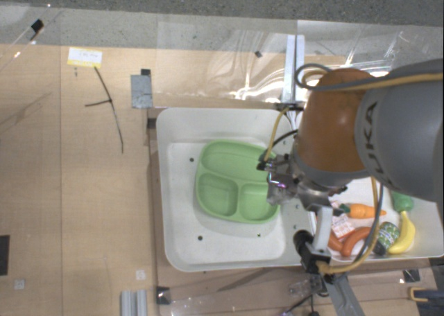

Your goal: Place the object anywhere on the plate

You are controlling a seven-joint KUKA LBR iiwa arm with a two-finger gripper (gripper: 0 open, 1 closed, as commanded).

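At the 9 o'clock side of the scene the wooden bench (69, 190) is bare apart from a yellow label (84, 57), a thin dark cord (111, 110) and a small grey block (141, 90) up toward 11 o'clock. Just left of centre sits the left white bin (177, 238), and in it lies the green plate (232, 181), a divided tray with three compartments, flat on the bin floor.

At the plate's 3 o'clock edge the gripper (276, 186) hangs low, its dark wrist hardware just over the plate's right rim. Whether the pincer is released or clenched cannot be told; the wrist body hides it from above.

The arm (388, 134) reaches in from 3 o'clock, its orange band (333, 124) bulking over the divide between the bins.

In the right bin (423, 256), toward 4 o'clock, lie the toy foods: a carrot (362, 211), a red sausage-like piece (347, 240), a banana (405, 233) and a green item (402, 203). All of them sit well apart from the plate.
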